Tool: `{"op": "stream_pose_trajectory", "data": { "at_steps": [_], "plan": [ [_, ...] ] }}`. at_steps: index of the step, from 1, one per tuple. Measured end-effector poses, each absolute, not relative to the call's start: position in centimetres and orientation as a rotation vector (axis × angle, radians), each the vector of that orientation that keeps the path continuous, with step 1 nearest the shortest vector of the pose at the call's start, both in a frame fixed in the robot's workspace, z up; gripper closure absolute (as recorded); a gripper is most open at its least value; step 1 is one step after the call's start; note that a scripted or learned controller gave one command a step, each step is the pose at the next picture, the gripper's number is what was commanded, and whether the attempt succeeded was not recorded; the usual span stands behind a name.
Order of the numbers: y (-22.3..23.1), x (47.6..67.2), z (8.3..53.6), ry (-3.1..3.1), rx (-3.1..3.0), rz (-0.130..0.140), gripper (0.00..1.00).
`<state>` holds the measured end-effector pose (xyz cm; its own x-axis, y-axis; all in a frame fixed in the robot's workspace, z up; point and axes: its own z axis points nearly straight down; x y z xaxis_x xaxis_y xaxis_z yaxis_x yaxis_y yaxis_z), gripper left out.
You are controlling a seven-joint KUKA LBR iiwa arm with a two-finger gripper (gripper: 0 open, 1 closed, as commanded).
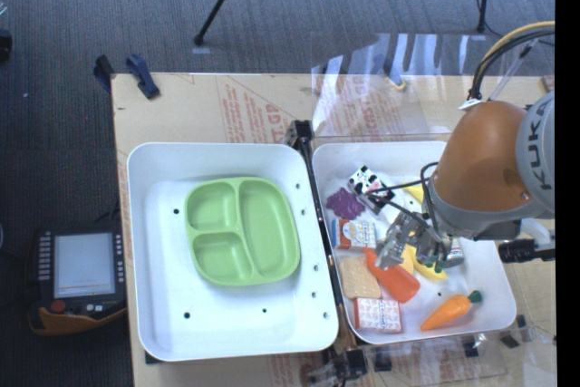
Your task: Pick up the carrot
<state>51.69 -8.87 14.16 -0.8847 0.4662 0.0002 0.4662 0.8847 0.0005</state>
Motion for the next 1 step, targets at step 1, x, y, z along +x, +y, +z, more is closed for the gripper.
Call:
{"op": "stream_pose_trajectory", "data": {
  "at_steps": [1],
  "plan": [
    [-21.82,47.45,14.75,-3.045,-0.775,0.005,1.0]
  ]
}}
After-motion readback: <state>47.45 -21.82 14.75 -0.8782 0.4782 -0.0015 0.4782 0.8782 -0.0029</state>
